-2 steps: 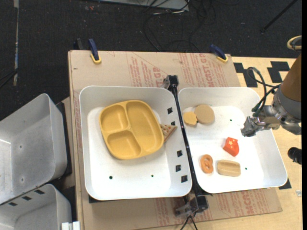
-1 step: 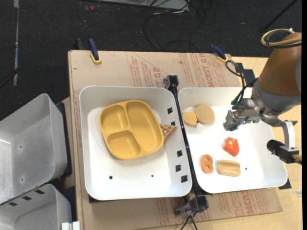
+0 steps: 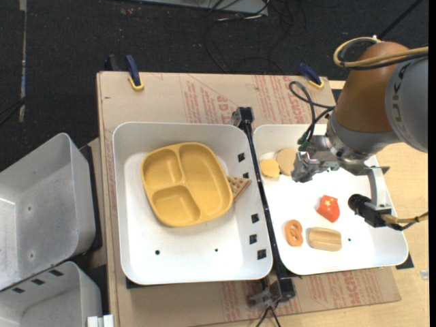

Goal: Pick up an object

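Note:
My gripper [image 3: 302,170] hangs low over the back left part of the right bin [image 3: 381,254]. Just to its left lie a round yellow-orange disc [image 3: 270,168] and a paler round piece [image 3: 285,159], which the gripper partly covers. In front of it are a red piece with a yellow mark [image 3: 328,208], an orange pretzel-shaped piece [image 3: 293,232] and a tan bun-like block [image 3: 324,239]. I see nothing held in the gripper.
The left bin [image 3: 136,257] holds a yellow divided plate [image 3: 185,182], with a small tan lattice piece [image 3: 238,184] at its right rim. A black divider [image 3: 261,203] runs between the bins. More white bins [image 3: 41,203] stand off the bench at the left.

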Robot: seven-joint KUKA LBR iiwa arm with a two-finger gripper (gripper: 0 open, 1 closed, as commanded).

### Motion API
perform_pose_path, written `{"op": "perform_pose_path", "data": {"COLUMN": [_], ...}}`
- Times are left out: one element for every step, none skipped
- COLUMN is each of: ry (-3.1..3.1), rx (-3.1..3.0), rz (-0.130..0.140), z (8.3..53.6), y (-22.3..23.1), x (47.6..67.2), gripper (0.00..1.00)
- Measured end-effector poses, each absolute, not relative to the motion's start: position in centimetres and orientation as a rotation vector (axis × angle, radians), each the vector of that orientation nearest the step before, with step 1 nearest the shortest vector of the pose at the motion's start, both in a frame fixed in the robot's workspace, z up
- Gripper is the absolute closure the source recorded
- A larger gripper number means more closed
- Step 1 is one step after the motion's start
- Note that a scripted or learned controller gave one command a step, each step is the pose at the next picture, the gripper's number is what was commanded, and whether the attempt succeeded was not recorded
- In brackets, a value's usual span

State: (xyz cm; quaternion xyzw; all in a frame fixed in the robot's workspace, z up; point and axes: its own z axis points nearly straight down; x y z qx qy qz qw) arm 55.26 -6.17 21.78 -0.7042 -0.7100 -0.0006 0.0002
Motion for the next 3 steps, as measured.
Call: {"op": "perform_pose_path", "data": {"ry": [-2.23,-2.232,-2.23], "rx": [-2.214,-2.213,-2.214], "rz": [-0.003,-0.006,-0.002], "z": [22.7,23.6,22.3], "y": [-1.1,4.2,9.1], "x": [56.2,59.0,60.7], "gripper": [1.0,1.0,1.0]}}
